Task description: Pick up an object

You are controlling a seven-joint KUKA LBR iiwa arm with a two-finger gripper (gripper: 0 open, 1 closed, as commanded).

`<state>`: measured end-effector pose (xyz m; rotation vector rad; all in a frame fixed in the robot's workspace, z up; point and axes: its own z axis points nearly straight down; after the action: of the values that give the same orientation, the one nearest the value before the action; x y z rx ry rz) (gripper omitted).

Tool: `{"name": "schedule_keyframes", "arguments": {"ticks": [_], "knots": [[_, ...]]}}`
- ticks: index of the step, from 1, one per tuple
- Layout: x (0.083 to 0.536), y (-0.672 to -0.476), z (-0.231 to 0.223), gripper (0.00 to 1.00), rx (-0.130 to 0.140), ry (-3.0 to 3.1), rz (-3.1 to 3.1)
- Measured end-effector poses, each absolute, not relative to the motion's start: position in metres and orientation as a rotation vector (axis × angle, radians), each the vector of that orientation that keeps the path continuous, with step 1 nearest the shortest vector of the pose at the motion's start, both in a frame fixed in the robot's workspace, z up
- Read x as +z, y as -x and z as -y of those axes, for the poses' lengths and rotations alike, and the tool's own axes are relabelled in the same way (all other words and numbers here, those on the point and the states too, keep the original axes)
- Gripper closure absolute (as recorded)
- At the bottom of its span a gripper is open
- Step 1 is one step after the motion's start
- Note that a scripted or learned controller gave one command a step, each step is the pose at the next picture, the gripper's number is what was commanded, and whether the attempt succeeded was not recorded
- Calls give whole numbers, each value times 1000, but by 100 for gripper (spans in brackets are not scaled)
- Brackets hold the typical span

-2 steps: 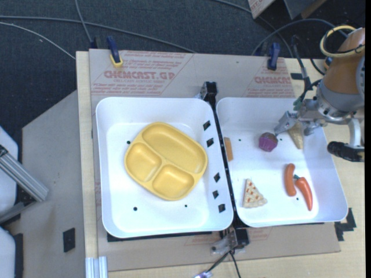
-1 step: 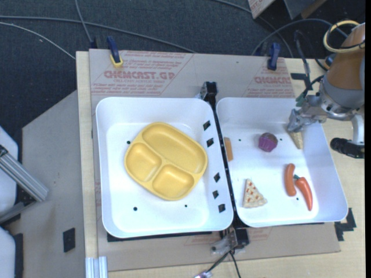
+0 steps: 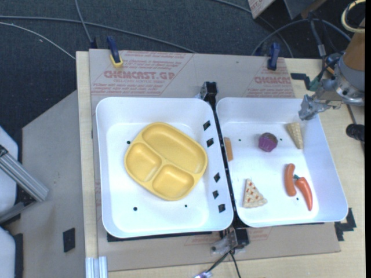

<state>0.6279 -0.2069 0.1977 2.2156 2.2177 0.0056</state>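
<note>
1. Your gripper (image 3: pixel 308 107) sits at the far right corner of the right bin (image 3: pixel 330 172), over its rim, with the grey arm (image 3: pixel 353 74) entering from the desk's right edge. Nothing is visible between its tips, and whether it is apart or together cannot be told from this angle.

2. Closest to it is a pale cone-shaped wedge (image 3: pixel 296 134), lying just inside the right bin's far right corner (tight against the wall there, so little room on that side).

3. The purple round piece (image 3: pixel 267 142) lies toward the middle of the right bin's far half, apart from everything else, with bare white floor all around it.

4. Two orange-red pieces lie side by side near the right wall: a red sausage shape (image 3: pixel 289 179) and a carrot (image 3: pixel 305 192) with a green tip, nearly touching each other. The carrot is the one nearer the wall.

5. A pizza slice (image 3: pixel 253 193) lies toward the near left part of the right bin, with open floor between it and the sausage shape.

6. A thin tan strip (image 3: pixel 228 149) lies hard against the right bin's left wall, beside the divider between the bins.

7. The left bin (image 3: pixel 107 172) holds a yellow compartment plate (image 3: pixel 166 160), roughly centred and turned at a slant, with clear floor along all four walls.

8. Both bins rest on a cardboard sheet (image 3: pixel 145 68) clamped at the desk's far edge by two blue clamps (image 3: pixel 113 51).
</note>
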Motion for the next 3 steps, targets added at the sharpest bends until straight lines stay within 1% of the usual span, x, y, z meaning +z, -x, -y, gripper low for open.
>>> {"name": "schedule_keyframes", "arguments": {"ticks": [1, 3], "knots": [[239, -629, 207, 100, 4, -2216, -2219], [244, -586, 122, 100, 0, -2220, -2229]]}}
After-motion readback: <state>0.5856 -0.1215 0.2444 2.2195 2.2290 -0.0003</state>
